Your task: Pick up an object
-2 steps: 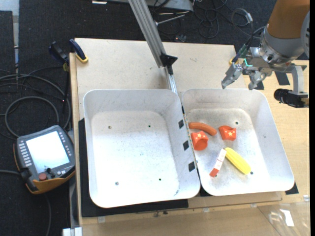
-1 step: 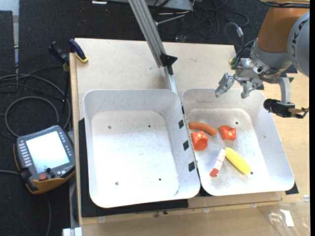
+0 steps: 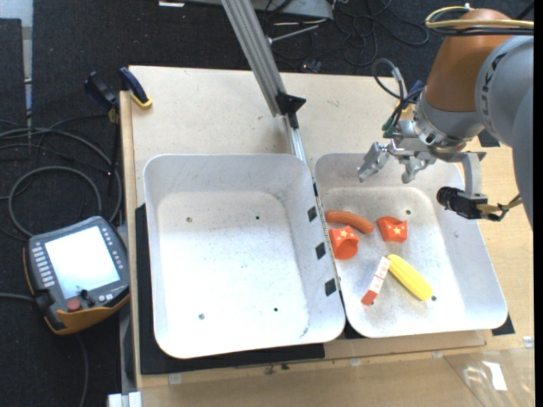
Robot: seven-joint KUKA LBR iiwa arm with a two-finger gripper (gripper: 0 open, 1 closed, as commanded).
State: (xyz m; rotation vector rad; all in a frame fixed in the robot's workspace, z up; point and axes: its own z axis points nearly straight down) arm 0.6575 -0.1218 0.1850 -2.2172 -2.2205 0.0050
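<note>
My gripper (image 3: 391, 168) hangs over the far edge of the right bin (image 3: 475, 303), its two grey fingers spread apart with nothing between them. Below it in that bin lie an orange sausage-shaped piece (image 3: 349, 220), an orange-red chunk (image 3: 344, 242) by the left wall, a small red-orange piece (image 3: 393, 228), a yellow corn cob (image 3: 411, 277) and a thin white-and-red stick (image 3: 376, 281). All of them lie nearer the camera than the gripper and apart from it.
The left bin (image 3: 161, 253) sits beside the right one, their rims meeting at a ridge with black clips. A slanted metal rail (image 3: 254, 49) reaches down to the bins' far junction. A handheld pendant (image 3: 76, 270) lies off the bench at left.
</note>
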